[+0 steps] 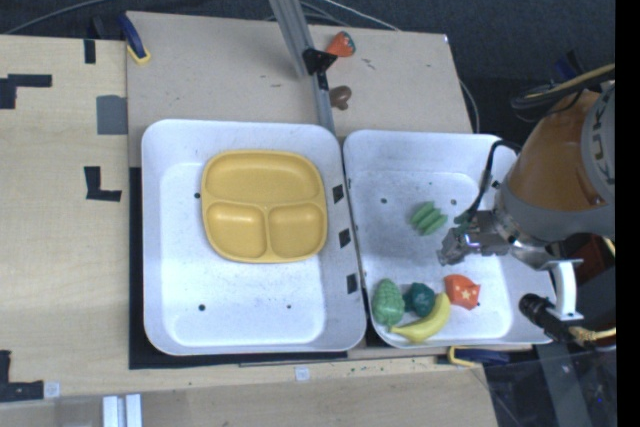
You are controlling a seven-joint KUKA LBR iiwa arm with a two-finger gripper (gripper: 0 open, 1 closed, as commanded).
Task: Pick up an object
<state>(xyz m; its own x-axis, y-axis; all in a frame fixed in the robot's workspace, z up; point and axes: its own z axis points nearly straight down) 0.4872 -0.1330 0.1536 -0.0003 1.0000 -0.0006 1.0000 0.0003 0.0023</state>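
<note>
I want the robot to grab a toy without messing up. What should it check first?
1. Toys within reach in the right bin: ok; a green piece, red toy, banana and two more green toys lie there.
2. End effector over that bin: ok, between the green piece and the red toy.
3. Already holding something: cannot tell.
4. Room around the green piece: ok, it lies alone.
5. Room around the banana: not ok, it touches the green toys.
</note>
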